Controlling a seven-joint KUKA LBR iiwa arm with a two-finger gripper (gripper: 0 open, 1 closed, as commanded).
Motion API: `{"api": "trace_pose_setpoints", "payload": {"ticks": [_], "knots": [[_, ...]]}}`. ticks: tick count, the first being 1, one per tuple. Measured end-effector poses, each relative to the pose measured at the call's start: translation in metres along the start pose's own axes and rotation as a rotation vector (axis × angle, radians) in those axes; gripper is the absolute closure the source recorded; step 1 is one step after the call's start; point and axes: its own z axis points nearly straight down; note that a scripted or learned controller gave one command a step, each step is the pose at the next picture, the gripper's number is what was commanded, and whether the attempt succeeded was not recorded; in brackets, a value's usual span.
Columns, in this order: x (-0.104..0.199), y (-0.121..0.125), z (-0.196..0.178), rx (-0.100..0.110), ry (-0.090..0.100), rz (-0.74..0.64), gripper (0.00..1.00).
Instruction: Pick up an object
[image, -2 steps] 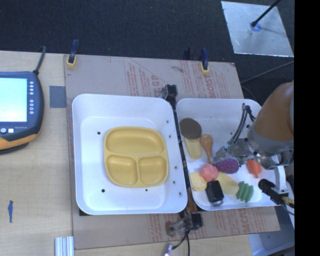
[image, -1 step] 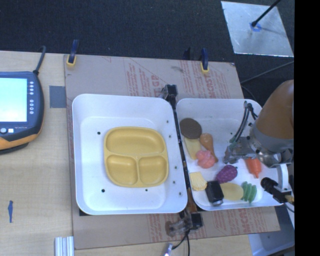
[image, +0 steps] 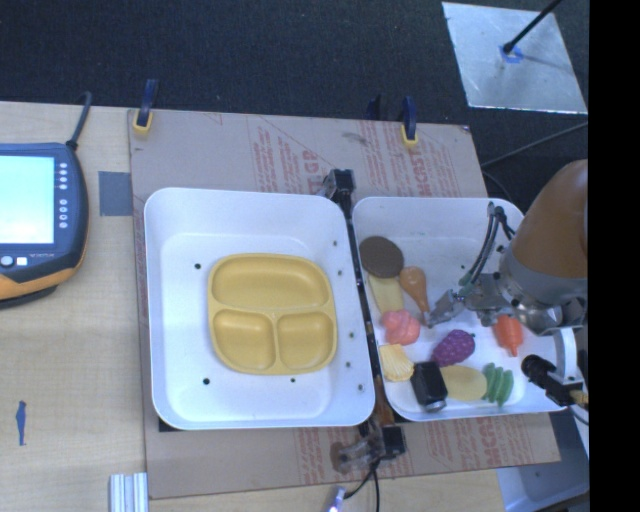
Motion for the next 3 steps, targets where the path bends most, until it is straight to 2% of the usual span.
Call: {"api": "trace_pose_setpoints", "payload": {"ticks": [1, 2, 3], "knots": [[0.007, -0.046, 0.027, -0.001, 0.002, 0.003, 0.00], [0.006, -0.045, 0.017, 0.000, 0.001, -0.002, 1.00], [0.059, -0.006, -0.074, -0.002, 0.003, 0.003, 1.00]]}}
